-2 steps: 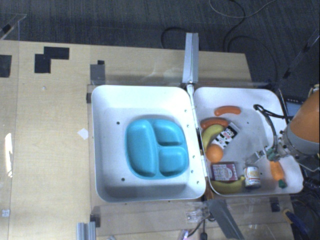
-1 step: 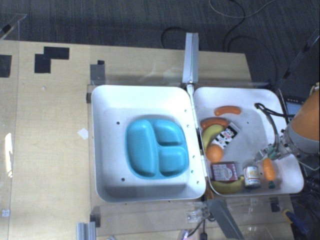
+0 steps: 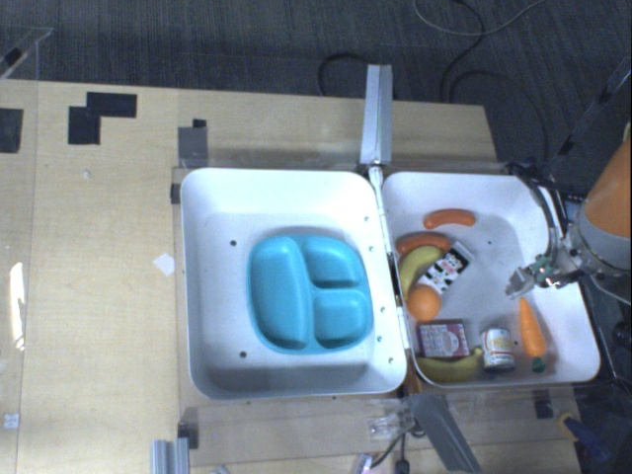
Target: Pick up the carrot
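Observation:
The carrot point(image 3: 532, 330) lies in the right bin point(image 3: 494, 191) near its right wall, orange, with its green stub pointing toward the front corner. My gripper point(image 3: 538, 276) hangs just above the carrot's far end, a little toward the bin's middle. It is open and nothing sits between its fingers. The arm enters from the right edge of the camera view.
Left of the carrot stand a small can point(image 3: 499, 349), a maroon box point(image 3: 442, 340) and a banana point(image 3: 449, 367). Further in lie an orange point(image 3: 425, 304), a patterned card box point(image 3: 449, 270), another banana point(image 3: 417, 265) and two sausages point(image 3: 449, 219). The left bin holds a blue divided plate point(image 3: 308, 292).

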